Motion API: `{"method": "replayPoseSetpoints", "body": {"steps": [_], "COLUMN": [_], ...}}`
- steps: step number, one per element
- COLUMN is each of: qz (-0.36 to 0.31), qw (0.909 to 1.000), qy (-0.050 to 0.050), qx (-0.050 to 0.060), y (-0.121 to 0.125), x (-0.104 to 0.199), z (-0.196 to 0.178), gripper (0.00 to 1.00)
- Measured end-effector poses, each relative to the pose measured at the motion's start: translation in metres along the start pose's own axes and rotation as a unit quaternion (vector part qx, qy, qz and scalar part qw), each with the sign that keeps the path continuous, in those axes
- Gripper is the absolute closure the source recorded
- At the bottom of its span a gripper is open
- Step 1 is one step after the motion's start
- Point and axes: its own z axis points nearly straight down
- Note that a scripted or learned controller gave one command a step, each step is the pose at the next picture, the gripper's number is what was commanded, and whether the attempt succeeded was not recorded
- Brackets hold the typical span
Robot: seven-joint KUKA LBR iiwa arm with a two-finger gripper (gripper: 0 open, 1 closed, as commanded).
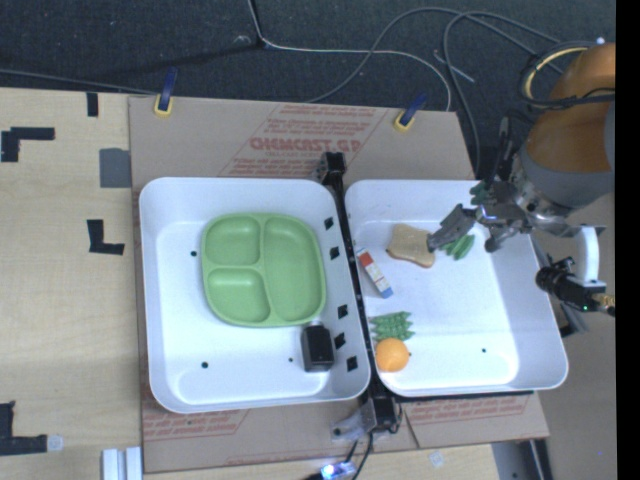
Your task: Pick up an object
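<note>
My gripper hangs low over the right bin, at its upper middle, and points down-left. Its tip is right beside a tan bread-like slice, at that slice's right edge. A small green piece lies just under the gripper on its right side; whether it touches the gripper is unclear. Further left in the same bin are a small red and white box, a green bean-like bunch and an orange fruit.
The left bin holds a green divided plate and a small black block near its front right corner. The divider between the bins runs just left of the box. The grey and orange arm overhangs the right bin's far right.
</note>
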Motion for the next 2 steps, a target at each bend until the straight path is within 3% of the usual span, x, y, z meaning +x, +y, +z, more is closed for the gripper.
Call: {"method": "replayPoseSetpoints", "body": {"steps": [2], "qz": [0.000], "qw": [1.0000], "qy": [0.000], "qx": [0.003], "y": [0.008], "x": [-0.014], "z": [0.110], "gripper": [0.00]}}
